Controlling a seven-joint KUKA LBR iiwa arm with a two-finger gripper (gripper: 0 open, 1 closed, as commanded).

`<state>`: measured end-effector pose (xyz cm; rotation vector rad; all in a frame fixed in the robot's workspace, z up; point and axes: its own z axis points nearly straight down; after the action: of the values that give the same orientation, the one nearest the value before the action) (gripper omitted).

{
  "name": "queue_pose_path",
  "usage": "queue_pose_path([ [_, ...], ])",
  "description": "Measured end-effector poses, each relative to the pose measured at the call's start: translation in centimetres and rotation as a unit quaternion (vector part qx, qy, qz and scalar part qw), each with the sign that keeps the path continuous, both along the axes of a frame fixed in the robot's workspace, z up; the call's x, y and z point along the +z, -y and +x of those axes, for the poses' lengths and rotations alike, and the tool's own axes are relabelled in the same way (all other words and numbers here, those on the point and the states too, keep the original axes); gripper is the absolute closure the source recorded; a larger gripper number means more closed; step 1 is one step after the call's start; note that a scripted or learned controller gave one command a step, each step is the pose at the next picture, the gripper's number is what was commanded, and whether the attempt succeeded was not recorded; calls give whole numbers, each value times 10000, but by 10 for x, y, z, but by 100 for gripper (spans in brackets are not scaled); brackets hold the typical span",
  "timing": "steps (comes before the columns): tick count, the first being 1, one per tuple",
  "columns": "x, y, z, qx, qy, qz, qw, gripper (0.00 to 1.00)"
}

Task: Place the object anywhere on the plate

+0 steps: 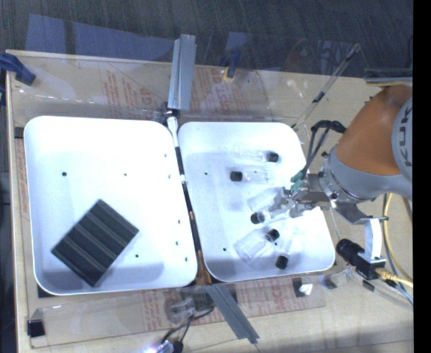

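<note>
In the right bin (201, 197) lie about 5 clear plastic vials with black caps (273, 234), scattered toward its right half, transparent and hard to outline. The dark ribbed plate (95, 242) sits tilted in the left bin (39, 145), near-left. The gripper (298, 195) hovers among the vials; I cannot tell its grip. No writing is legible.

The wooden bench (112, 79) bears two white bins side by side, left bin (35, 145) and right bin (208, 142).

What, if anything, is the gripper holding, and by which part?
It cannot be told. The gripper sits among clear vials in the right bin, and no hold on any of them shows.
</note>
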<state>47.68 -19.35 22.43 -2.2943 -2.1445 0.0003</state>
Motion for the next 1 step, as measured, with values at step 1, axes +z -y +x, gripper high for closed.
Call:
queue_pose_path([
  [1, 30, -79, 36, -1386, -16, 0, 9903, 100],
])
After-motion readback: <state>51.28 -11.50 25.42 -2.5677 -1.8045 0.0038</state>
